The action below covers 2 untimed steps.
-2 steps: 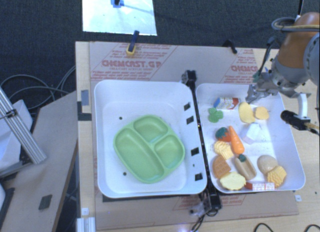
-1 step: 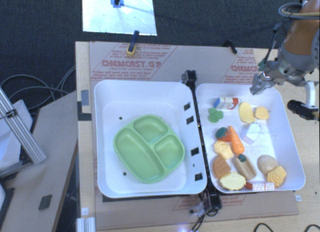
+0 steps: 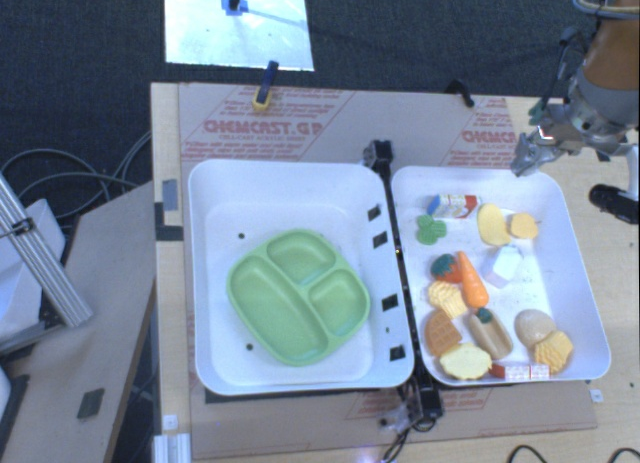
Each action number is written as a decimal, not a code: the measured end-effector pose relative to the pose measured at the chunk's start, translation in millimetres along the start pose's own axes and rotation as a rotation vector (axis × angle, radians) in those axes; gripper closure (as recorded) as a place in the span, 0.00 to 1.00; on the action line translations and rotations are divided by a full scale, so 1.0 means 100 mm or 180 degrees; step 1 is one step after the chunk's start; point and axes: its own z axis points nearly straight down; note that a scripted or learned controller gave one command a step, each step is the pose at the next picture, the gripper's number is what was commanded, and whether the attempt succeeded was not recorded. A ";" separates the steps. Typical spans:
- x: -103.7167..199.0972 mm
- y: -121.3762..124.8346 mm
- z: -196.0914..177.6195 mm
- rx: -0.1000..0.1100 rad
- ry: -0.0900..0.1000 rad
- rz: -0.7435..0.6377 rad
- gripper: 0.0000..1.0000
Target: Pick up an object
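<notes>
1. Gripper (image 3: 527, 158) hangs over the far right corner of the right bin (image 3: 575, 251), just at the rim. Fingers too small and blurred to read; cannot tell whether spread or pressed together. Nothing visible between them.
2. Arm (image 3: 605, 71) comes in from the right, orange band above the wrist.
3. Right bin holds a scatter of toy food. Orange carrot (image 3: 471, 279) lies near the bin's middle, tilted, green end toward the far left.
4. Red-and-white packet (image 3: 453, 205) sits near the far edge; a green piece (image 3: 431, 230) just beside it, toward the near side.
5. Yellow piece (image 3: 491, 224) and small round piece (image 3: 523, 225) lie close together near the far right; a white block (image 3: 505, 264) sits nearer, beside the carrot.
6. Near edge of the right bin: lemon-like slice (image 3: 465, 361), hot dog (image 3: 489, 331), pale round item (image 3: 534, 326), corn-like piece (image 3: 553, 351).
7. Left bin (image 3: 215, 191) carries a green divided tray (image 3: 297, 296), roughly central, three compartments.
</notes>
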 end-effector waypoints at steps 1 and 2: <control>0.61 -0.14 -0.01 0.0014 0.0010 -0.0011 1.00; 1.13 -0.33 -0.11 0.0018 0.0011 -0.0009 1.00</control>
